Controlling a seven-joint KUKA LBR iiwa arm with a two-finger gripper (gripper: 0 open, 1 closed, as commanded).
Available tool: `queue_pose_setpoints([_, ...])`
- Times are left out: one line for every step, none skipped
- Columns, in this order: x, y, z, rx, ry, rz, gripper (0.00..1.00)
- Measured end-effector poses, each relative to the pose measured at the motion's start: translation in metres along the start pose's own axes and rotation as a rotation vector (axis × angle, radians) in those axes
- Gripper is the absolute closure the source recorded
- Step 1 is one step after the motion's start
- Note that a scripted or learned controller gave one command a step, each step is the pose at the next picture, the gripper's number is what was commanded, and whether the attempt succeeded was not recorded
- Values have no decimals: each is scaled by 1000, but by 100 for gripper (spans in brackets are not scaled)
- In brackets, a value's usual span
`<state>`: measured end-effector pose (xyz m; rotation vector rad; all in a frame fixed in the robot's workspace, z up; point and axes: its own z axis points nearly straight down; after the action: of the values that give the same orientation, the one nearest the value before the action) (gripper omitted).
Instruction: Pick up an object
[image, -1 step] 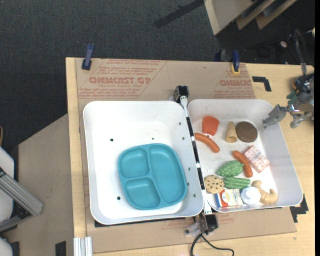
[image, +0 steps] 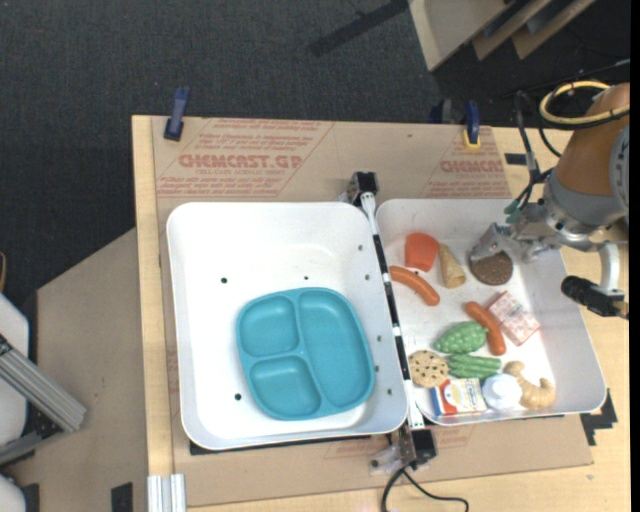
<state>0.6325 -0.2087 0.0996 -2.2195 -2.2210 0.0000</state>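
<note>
Clutter fills the right bin (image: 575, 345): orange block (image: 422, 250), tan wedge (image: 452, 267), two sausages, one (image: 414, 285) by the divider running upper-left to lower-right, the other (image: 486, 327) on the same slant beside a pink-white packet (image: 514, 317). Green pods (image: 466, 340) lie nearer the front, with a chocolate-chip cookie (image: 427, 368), a carton (image: 464, 396) and a tan toy (image: 535, 388). Gripper (image: 497, 250) sits at the bin's back right, touching a round brown disc (image: 491, 268); whether it pinches the disc cannot be told. Disc lies flat, no clear long axis. Left bin (image: 200, 260) holds a teal divided plate (image: 303, 352)
</note>
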Motion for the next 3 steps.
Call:
queue_pose_setpoints([4,-12,16,3,0,0,0])
queue_pose_setpoints([13,1,15,-4,-2,-1,0])
queue_pose_setpoints([-6,12,15,1,4,0,0])
